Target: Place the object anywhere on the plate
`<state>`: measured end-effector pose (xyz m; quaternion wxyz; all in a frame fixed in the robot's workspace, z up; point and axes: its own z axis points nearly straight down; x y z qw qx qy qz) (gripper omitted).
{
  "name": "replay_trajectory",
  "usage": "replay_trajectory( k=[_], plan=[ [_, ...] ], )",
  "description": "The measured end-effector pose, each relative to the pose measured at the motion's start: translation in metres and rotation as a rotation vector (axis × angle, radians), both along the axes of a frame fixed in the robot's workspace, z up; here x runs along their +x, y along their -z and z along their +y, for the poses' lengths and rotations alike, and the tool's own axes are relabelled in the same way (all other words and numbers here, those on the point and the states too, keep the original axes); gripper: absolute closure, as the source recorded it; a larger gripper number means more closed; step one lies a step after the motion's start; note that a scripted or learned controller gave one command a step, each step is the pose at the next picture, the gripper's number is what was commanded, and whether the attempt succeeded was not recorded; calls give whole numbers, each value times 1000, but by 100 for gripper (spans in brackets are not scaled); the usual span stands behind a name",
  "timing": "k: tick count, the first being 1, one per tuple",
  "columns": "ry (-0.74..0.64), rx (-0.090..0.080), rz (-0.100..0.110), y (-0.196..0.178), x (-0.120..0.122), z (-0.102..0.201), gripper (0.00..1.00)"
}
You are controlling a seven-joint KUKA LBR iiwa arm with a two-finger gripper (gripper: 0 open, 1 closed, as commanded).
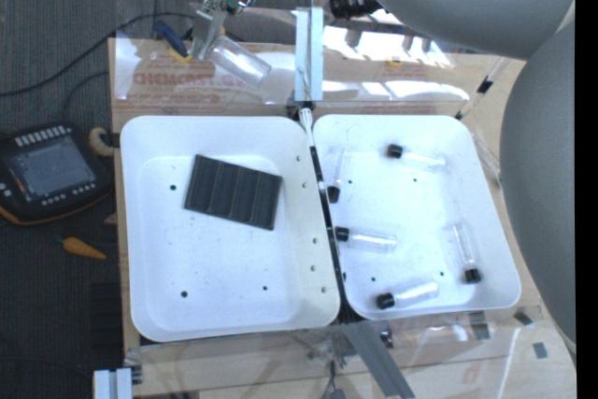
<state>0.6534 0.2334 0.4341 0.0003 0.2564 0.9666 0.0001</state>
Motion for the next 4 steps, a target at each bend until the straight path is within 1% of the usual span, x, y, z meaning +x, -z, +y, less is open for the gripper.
replay_trajectory(
  k=[1, 2, 3, 4],
  plan=[
    [-321, -1, -2, 0, 3, 0, 100],
    [-550, 0, -2, -1, 2, 0, 100],
    [-1034, 1, -5, 0, 15, 0, 100],
    [-1513, 1, -7, -1, 15, 1, 100]
  ],
)
